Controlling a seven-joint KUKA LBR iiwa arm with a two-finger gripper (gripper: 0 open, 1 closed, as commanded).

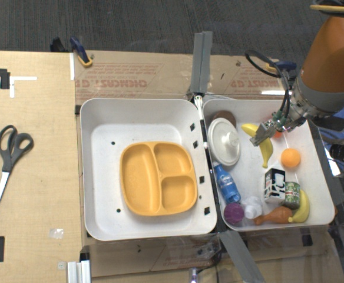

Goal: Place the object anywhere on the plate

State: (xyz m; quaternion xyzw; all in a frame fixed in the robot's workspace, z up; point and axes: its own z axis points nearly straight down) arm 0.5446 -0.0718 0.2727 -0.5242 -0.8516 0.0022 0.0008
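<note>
A tan bench (30, 217) bears scissors (8, 152) and two white bins. The left bin (95, 175) holds the yellow plate (158, 177). The arm (orange-banded) hangs over the right bin (319, 175); its gripper (265, 132) clasps a banana (264, 141), away from the plate.

We see a pale wooden bench (30, 205) beneath dark grey flooring (131, 13), perhaps carpet; scissors (8, 158) lie at left, brown cardboard (136, 75) behind.
</note>
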